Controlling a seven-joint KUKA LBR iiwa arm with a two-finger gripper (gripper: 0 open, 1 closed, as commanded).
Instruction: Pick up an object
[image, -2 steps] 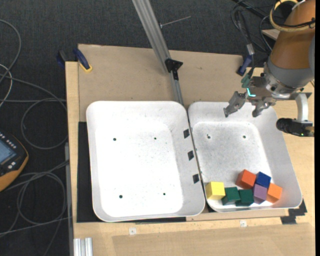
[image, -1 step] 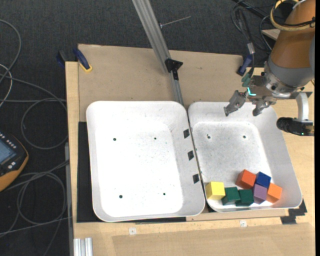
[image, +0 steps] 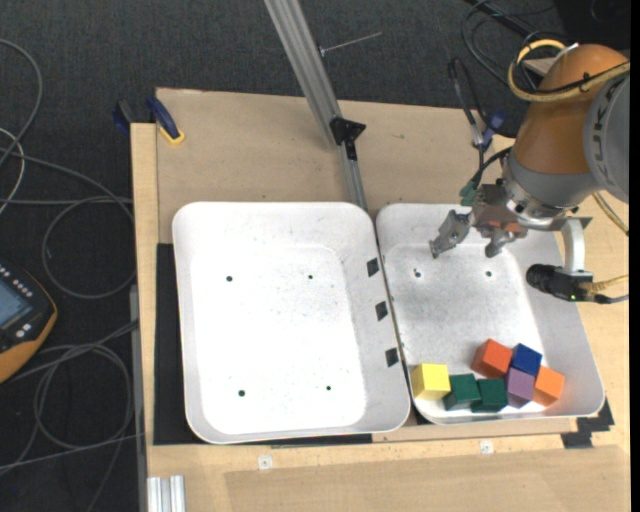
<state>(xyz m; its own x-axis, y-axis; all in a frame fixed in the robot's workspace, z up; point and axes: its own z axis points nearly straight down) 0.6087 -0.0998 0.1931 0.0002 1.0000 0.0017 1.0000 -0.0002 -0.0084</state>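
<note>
Above the far end of the right bin (image: 560, 330), the claw (image: 470, 240) hangs with its two fingers spread apart and nothing between them, released and pointing down toward the white floor. One finger (image: 447, 232) sits to the left and the other (image: 497, 240) to the right, with bare bin floor visible in the gap. That spread fits a grasp not yet begun: the fingers need room to drop around a block before closing.

Just behind the claw comes the wrist, then the orange band (image: 560, 100) and the grey body of the arm (image: 610, 130), which leans in from the right side so that it stays off the bins and leaves the floor open to the camera overhead.

The things to be picked lie well apart from the claw, crowded into the near corner of the same bin. A yellow block (image: 432, 379) sits at the left of the group, two green blocks (image: 475, 392) beside it, then a red-orange block (image: 492, 356), a blue block (image: 526, 357), a purple block (image: 521, 382) and an orange block (image: 549, 383) by the rim. They touch one another, likely because the sloped wall gathers them there, and that crowding leaves little space for a finger to slip between neighbours. The yellow block, with open floor on its left, looks the easiest target.

The left bin (image: 270, 320) lies alongside, across a black divider (image: 381, 310).
</note>
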